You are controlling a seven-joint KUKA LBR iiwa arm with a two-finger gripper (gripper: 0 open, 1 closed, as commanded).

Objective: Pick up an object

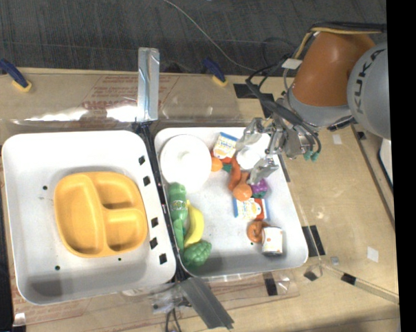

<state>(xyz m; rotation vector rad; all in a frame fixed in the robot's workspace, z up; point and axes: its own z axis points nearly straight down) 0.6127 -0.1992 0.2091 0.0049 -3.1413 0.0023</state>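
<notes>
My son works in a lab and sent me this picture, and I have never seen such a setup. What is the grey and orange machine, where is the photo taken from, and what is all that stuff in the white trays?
The grey and orange machine is a robot arm, reaching in from the right. At its end is a two-finger gripper, a simple mechanical hand, hovering over the right bin. Whether it holds anything cannot be told from here. The photo comes from one fixed camera above the bench, looking down at a slant. The left bin holds a yellow divided tray. The right bin holds a white round lid and toy food: a banana, green vegetables, something orange, something purple and small packets.
</notes>
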